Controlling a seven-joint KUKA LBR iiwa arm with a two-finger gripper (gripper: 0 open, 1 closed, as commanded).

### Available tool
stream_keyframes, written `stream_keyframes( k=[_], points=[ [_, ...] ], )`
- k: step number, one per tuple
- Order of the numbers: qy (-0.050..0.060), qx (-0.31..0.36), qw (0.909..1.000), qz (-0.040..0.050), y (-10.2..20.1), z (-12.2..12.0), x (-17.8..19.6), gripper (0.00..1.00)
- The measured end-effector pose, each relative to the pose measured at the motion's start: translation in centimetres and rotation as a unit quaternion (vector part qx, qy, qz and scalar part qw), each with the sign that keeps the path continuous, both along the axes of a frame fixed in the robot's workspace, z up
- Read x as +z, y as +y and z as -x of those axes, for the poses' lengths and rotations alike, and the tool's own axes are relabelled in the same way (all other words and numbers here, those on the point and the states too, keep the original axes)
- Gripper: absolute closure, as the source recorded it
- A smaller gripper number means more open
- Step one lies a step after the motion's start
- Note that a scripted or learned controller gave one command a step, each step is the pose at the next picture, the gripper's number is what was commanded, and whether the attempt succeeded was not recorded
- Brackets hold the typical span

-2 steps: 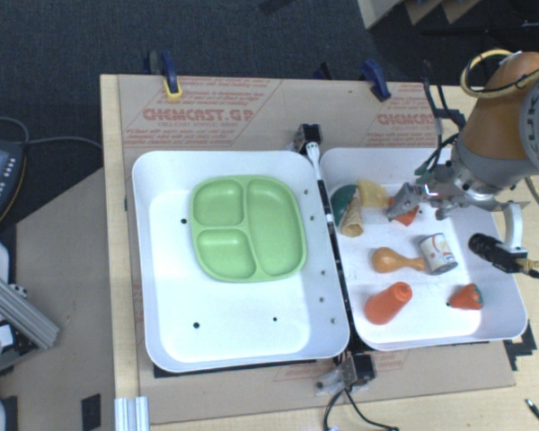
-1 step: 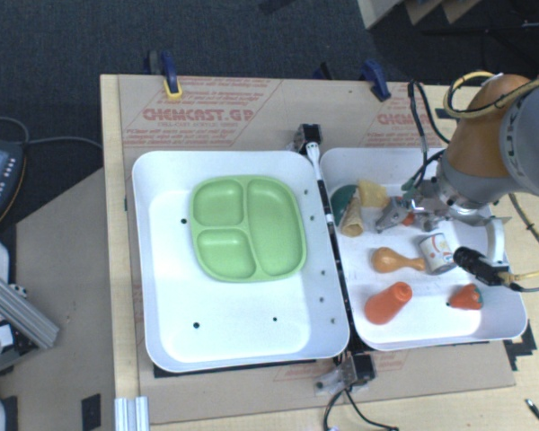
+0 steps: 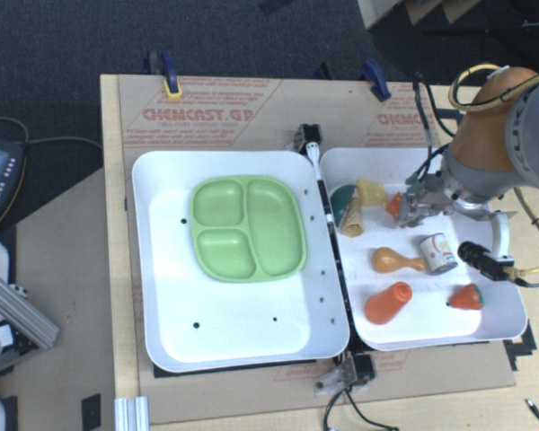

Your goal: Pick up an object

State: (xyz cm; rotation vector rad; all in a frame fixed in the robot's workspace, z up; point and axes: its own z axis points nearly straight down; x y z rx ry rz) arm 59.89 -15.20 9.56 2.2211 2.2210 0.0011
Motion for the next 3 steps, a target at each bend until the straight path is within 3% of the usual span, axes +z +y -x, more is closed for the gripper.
stream_keyframes(
  k=[2,3],
  points=[
    [-0.003,0.000,1.0000,0.0015,-0.8,-0.2,11.0,1.00],
    [-0.002,0.001,1.0000,0.0010,-0.8,-0.3,13.1,1.00]
  ],
)
